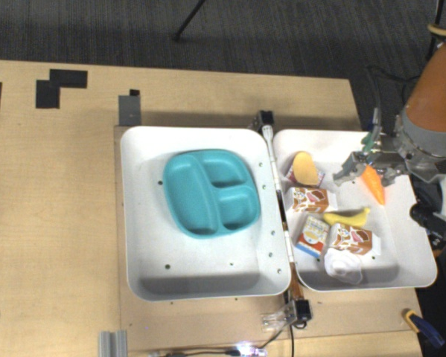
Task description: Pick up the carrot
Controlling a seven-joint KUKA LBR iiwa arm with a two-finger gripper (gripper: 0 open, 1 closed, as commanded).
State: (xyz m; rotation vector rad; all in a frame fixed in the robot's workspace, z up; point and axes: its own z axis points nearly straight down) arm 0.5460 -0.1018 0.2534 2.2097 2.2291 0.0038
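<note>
The grey arm (431, 136) reaches in from the right, its orange band (435, 88) sitting above the wrist. The gripper (368, 175) points leftward and down, and its fingers (349, 171) are closed on an orange carrot (374, 184).

Smooth white plastic bins (144, 199), matt teal tray (210, 192), seemingly wooden bench (51, 222)
</note>
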